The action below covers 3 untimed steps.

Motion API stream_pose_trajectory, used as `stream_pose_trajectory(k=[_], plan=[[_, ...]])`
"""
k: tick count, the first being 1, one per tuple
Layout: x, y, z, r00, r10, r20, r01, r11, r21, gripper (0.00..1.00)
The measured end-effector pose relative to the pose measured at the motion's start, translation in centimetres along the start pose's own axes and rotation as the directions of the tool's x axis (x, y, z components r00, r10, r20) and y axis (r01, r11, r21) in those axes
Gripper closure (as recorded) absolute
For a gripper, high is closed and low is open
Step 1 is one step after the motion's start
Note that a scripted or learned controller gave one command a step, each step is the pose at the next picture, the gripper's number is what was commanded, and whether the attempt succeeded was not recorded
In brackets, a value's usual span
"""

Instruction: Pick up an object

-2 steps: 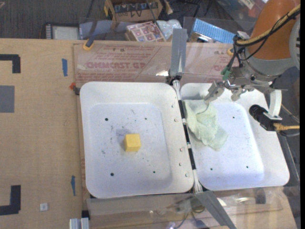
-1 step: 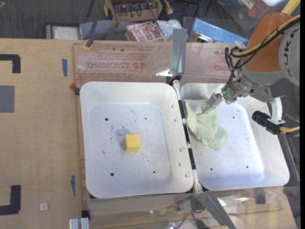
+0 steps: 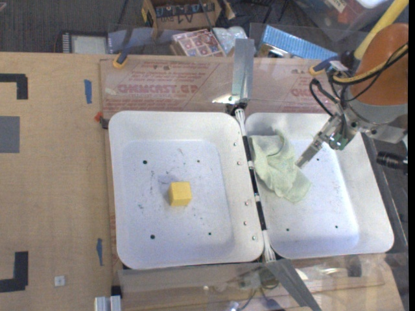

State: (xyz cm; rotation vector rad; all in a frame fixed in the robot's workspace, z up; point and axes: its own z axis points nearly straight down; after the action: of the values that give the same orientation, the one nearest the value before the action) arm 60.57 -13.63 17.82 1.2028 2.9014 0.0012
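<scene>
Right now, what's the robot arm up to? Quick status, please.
Gripper low over the right bin, tip at the pale green cloth; nothing seen held. Yellow block alone in the left bin. Nothing blocking the cloth.

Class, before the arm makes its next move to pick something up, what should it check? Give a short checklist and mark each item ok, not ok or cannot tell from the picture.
1. A target is in reach: the cloth lies in the right bin, close to the gripper. Ok.
2. Gripper over the target: its tip is at the cloth's right edge, not its middle. Not ok.
3. Fingers ready to close: too small to judge. Cannot tell.
4. Something already held: nothing seen between the fingers, but unclear. Cannot tell.
5. Other option: the yellow block sits alone in the left bin, unobstructed. Ok.
</scene>
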Motion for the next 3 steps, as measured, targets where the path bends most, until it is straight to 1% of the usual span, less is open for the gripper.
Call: stream_pose_trajectory(k=[1,2,3], plan=[[4.9,-8.2,9.1,0.988,-0.152,0.004,0.152,0.988,-0.002,0.00],[1.2,-5.3,9.0,0.983,-0.184,0.007,0.184,0.983,-0.003,0.00],[1.1,-5.3,7.9,0.983,-0.182,0.013,0.182,0.983,-0.006,1.00]])
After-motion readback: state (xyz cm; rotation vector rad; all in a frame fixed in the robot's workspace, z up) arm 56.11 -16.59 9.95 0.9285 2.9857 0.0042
